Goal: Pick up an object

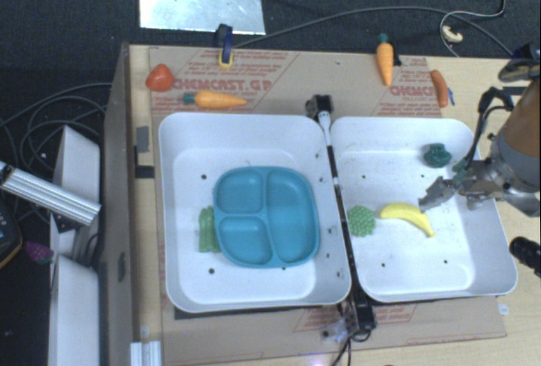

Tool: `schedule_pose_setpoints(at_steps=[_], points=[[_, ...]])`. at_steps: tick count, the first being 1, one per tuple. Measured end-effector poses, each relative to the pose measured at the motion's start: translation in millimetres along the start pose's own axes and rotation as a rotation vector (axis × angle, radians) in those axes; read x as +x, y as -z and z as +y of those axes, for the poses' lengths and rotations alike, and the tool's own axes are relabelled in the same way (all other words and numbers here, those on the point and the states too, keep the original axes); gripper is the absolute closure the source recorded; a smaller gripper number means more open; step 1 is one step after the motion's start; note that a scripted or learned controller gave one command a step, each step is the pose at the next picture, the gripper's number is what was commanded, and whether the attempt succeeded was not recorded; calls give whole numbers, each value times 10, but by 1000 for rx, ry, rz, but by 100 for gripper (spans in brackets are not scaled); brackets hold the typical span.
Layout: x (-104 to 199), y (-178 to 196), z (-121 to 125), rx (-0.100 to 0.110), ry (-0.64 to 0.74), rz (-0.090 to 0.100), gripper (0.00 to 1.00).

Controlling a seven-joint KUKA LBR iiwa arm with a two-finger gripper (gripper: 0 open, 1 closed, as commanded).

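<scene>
In the right bin (397,284) lie a yellow banana (407,216), a light green bumpy ball (361,221) against the left wall, and a dark teal lump (436,155) near the far right corner. My gripper (433,193) hangs low over the bin's right side, just right of and slightly above the banana. Its grey fingers point left toward the banana, with nothing visibly between them. The left bin (186,271) holds a blue divided plate (266,216) and a green piece (207,231) at the plate's left edge.
On the cardboard behind the bins lie two carrots (215,100) (385,62), a red tomato-like toy (159,78) and an orange piece (439,88). A black clamp (320,108) sits on the divider between the bins. Cables run at the left and the back.
</scene>
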State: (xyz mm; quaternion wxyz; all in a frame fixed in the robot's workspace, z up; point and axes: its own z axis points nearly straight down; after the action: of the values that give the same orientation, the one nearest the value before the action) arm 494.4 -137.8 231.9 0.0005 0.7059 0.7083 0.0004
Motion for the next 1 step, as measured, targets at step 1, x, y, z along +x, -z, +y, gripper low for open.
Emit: schedule_pose_setpoints(at_steps=[1], points=[[-5,-905,526,2,-1,1,0]])
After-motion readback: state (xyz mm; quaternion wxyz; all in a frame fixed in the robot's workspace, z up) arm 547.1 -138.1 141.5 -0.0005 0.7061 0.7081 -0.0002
